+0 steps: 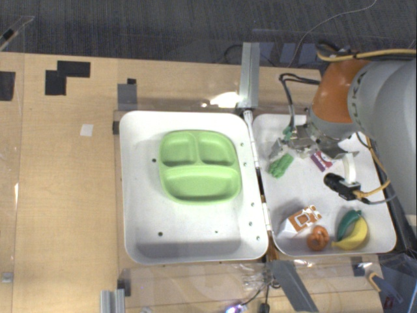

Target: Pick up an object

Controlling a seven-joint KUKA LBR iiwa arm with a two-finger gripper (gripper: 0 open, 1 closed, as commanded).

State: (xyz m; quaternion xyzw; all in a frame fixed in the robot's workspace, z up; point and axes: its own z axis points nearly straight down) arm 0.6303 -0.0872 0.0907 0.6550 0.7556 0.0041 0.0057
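Wooden bench (58,194) carries two white bins. Left bin (140,233) holds a green divided plate (199,165). Right bin (374,237) — arm (381,103) reaching in, end effector (290,145) low at the bin's upper left, fingers spread, just above a green object (281,165), not gripping it. Banana (352,232), orange fruit (318,238) near front wall.

Green divided plate (198,165) in left bin (140,240); black patches (64,75) on bench.
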